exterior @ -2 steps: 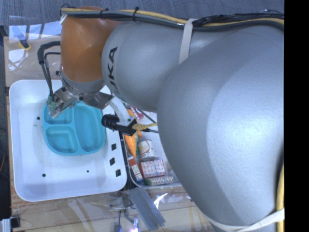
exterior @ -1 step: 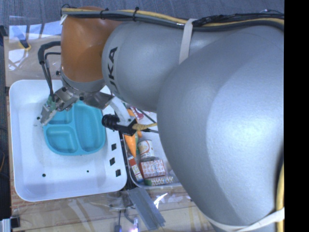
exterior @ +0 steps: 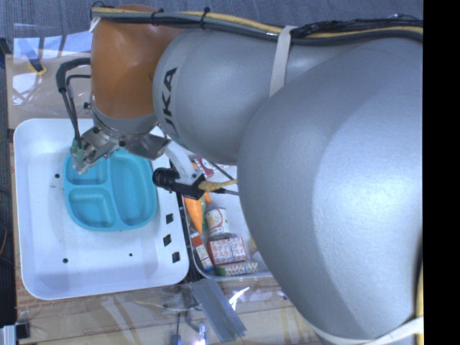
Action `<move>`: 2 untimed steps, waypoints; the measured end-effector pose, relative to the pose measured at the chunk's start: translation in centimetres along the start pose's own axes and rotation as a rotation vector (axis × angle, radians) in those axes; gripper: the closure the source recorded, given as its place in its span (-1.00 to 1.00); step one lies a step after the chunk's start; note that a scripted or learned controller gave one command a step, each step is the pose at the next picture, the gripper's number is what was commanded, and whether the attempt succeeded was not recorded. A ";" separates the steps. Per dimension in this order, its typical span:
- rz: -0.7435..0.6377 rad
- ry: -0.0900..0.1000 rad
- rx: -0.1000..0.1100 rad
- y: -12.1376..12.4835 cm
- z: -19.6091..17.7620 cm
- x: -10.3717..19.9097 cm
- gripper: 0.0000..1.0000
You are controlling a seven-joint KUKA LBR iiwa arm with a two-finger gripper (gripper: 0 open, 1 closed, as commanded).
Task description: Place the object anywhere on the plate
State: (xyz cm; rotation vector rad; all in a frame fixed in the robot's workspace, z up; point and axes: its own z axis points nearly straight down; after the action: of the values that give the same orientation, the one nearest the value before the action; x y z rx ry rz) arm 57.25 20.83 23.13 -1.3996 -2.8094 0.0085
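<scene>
A blue divided plate point(exterior: 111, 192) lies in the left white bin point(exterior: 43, 264), toward its upper half. My gripper point(exterior: 86, 152) hangs over the plate's upper left corner, under the orange wrist band. A small green thing point(exterior: 74, 149) shows right at the gripper's tip, over the plate's rim. I cannot make out whether it is held or lying there. The arm's grey body hides most of the right side of the view.
The right bin point(exterior: 198, 272) is mostly covered by the arm. In its visible strip lie an orange carrot point(exterior: 194, 214), a small can point(exterior: 218, 221) and a red-and-white box point(exterior: 227, 251). A black cable point(exterior: 68, 99) loops beside the wrist.
</scene>
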 end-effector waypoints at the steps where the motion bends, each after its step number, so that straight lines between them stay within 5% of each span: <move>1: 0.000 0.000 0.000 0.0 0.0 0.0 -1.00; 2: -0.003 0.000 0.002 0.0 -0.8 0.0 1.00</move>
State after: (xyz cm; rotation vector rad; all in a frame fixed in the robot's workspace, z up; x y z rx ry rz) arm 57.29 20.87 23.89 -1.3955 -2.8104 0.0121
